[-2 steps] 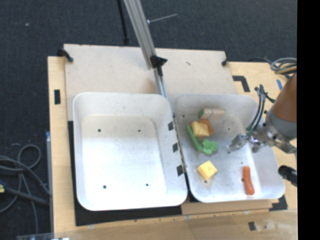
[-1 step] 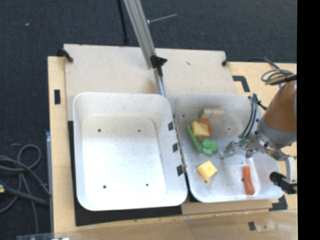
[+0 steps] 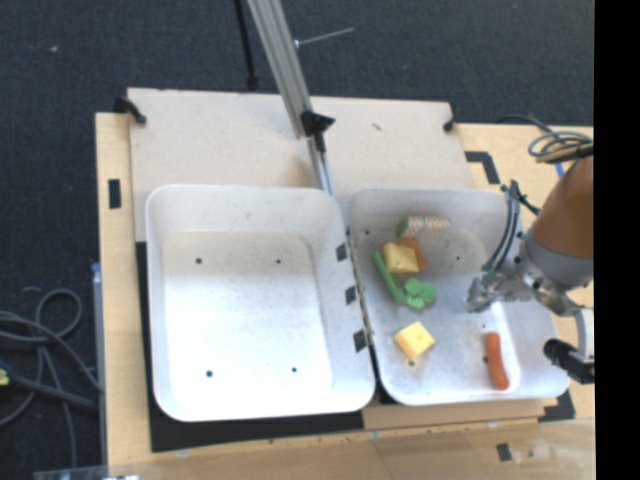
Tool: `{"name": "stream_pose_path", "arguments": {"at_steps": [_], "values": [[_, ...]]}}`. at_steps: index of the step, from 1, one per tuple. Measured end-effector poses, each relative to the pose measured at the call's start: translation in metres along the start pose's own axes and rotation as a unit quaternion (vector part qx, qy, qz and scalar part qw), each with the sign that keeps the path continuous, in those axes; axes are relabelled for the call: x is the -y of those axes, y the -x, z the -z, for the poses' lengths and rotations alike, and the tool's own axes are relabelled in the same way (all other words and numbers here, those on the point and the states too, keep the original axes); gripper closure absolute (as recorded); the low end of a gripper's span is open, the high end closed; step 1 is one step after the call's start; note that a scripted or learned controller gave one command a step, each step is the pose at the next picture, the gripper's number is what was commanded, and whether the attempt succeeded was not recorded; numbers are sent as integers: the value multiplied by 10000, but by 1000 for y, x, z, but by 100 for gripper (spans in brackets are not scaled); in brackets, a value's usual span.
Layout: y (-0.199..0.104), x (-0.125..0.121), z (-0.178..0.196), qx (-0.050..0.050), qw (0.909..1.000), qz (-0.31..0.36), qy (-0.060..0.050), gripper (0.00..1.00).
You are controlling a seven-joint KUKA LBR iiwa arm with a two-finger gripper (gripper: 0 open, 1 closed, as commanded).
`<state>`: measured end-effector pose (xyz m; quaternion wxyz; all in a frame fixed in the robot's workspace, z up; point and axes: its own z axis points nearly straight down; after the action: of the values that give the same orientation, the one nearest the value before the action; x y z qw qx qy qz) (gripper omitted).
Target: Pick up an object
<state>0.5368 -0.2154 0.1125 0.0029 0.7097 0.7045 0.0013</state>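
The right bin (image 3: 440,393) holds several small objects. A yellow block (image 3: 413,341) lies near its front, and a red-orange stick (image 3: 496,360) lies at the front right. A green curved piece (image 3: 405,286) sits in the middle, touching an orange-yellow lump (image 3: 403,258), with a pale ribbed piece (image 3: 427,225) at the back. My gripper (image 3: 484,295) hangs over the right part of this bin, just above and behind the red-orange stick, with nothing visibly between its fingers.
The left bin (image 3: 160,268) sits beside the right one, sharing a middle wall. A slanted metal pole (image 3: 285,63) rises from behind the bins. Cables (image 3: 555,146) lie at the bench's back right corner, and the arm's orange band (image 3: 570,218) is at the right edge.
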Motion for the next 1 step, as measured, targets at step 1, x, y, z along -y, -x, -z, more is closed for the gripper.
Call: {"name": "stream_pose_path", "arguments": {"at_steps": [1], "values": [[2,-4,65,7,10000,53,15,100]]}}
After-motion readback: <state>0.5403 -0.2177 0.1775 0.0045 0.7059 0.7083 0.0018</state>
